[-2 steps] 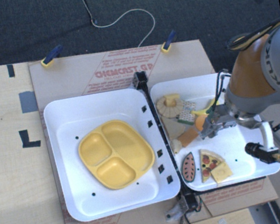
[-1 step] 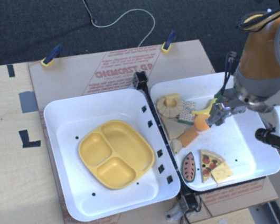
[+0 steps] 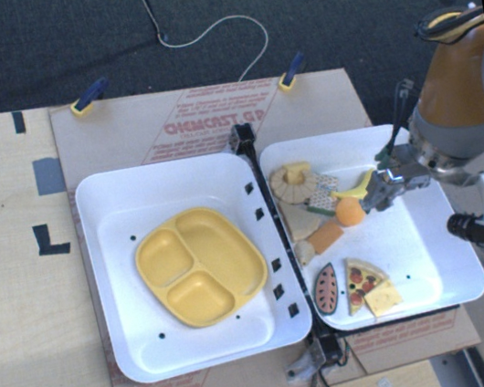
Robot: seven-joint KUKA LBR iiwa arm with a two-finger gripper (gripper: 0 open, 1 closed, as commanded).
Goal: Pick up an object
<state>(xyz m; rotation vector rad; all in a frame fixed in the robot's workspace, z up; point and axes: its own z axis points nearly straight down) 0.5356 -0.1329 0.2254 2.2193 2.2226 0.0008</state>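
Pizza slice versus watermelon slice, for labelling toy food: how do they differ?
The pizza slice is a wide yellow wedge with red toppings; the watermelon slice is a narrower, dark-rimmed red sliver. The pizza slice lies farther from the divider between the bins, the watermelon slice beside it. Both lie flat in the right bin.

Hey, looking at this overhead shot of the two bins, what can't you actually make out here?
- gripper: too small and dark in the camera view to tell whether it grips anything.
- banana: partly covered by the gripper, so its full length is hidden.
- food pile in the right bin: pieces overlap, individual items blurred.
- arm: cut off by the right edge.
- yellow tray: compartment contents clear, underside hidden.
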